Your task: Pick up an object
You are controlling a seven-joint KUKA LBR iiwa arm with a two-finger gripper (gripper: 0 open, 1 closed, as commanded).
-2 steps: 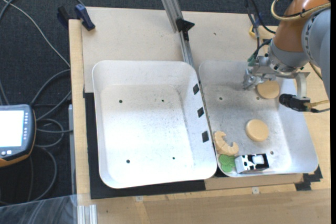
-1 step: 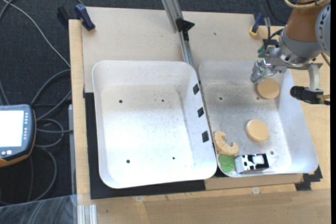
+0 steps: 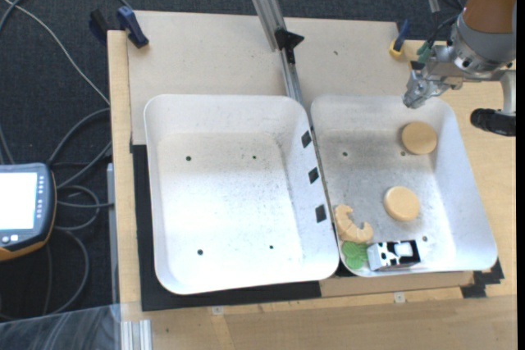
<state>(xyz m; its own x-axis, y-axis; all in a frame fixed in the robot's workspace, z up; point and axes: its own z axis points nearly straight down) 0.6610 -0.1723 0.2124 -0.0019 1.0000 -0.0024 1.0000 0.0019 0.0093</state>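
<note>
Two tan discs (image 3: 419,138) in the right bin (image 3: 463,176) toward the counter's right edge, the nearer just below the hand (image 3: 416,94) at the bin's far rim, the other (image 3: 402,203) farther toward the front; hand's opening impossible to tell.

Two tan round discs lie flat and apart in the right bin (image 3: 467,201): one disc (image 3: 419,138) near the far right corner, the other disc (image 3: 402,203) nearer the middle. At the near edge a tan curved piece (image 3: 351,224), a green piece (image 3: 355,255) and a black-and-white block (image 3: 394,254) cluster together.
</note>
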